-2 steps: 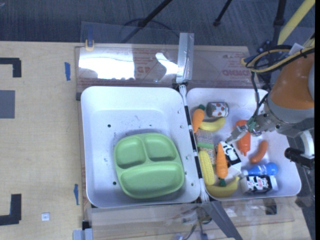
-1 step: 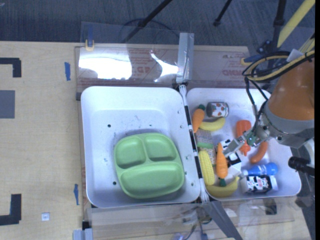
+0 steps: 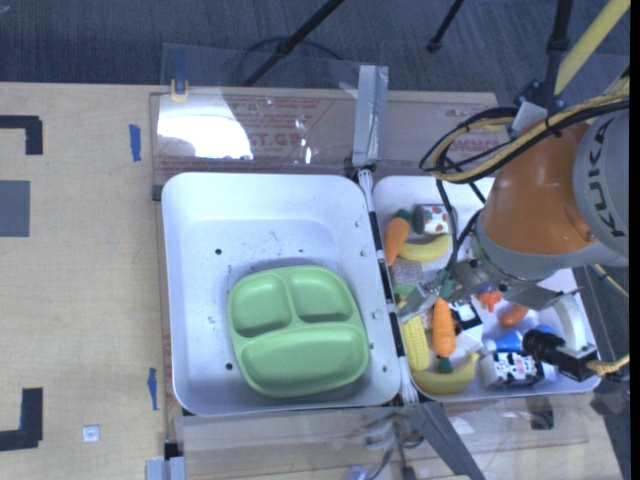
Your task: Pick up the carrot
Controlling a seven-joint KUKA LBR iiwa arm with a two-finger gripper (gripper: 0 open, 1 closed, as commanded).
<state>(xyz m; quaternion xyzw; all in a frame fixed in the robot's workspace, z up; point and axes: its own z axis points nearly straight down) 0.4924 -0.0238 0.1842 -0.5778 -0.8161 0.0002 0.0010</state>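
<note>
Where toys crowd, tapered orange carrot [image 3: 442,328] lies smooth.

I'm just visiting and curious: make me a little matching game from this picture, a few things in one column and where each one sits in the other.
Things:
1. green divided plate
2. carrot
3. corn cob
4. milk carton with cow spots

Places:
A. right bin, near its front right corner
B. left bin
C. right bin, just left of the carrot
D. right bin, below the pincer, above a banana

Pairs: 1-B, 2-D, 3-C, 4-A
</note>
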